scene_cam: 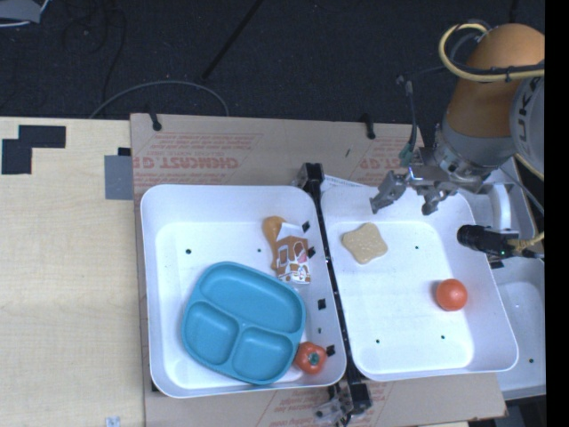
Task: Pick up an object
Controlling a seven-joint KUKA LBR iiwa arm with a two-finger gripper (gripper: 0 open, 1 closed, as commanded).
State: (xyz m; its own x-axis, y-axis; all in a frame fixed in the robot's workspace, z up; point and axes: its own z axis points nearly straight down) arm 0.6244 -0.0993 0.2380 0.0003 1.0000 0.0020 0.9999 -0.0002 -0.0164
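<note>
Above the far rim of the right bin [498, 327], the end effector [411, 197] hung with its two fingers spread apart and nothing between them. The grey arm [484, 105] with its orange band entered from the right side of the view.

Relative to the right bin: a tan, wavy-edged cracker-like piece [365, 243] lay on its floor toward the far left corner, just below the end effector's position but apart from it. An orange-red ball [452, 294] lay near its right wall, well apart from the tan piece.

Beside the right bin, sharing the black central divider, sat the left bin [169, 229]. It held a blue three-compartment plate [244, 322], tilted diagonally across its near half. A small red tomato-like item [310, 358] rested just beside the plate's near corner, close to the divider. A small printed packet [292, 260] lay at the plate's far edge, with an orange-brown piece [273, 229] touching it on the far side.

Both bins rested on a cardboard sheet [231, 154] on the counter [62, 283].
</note>
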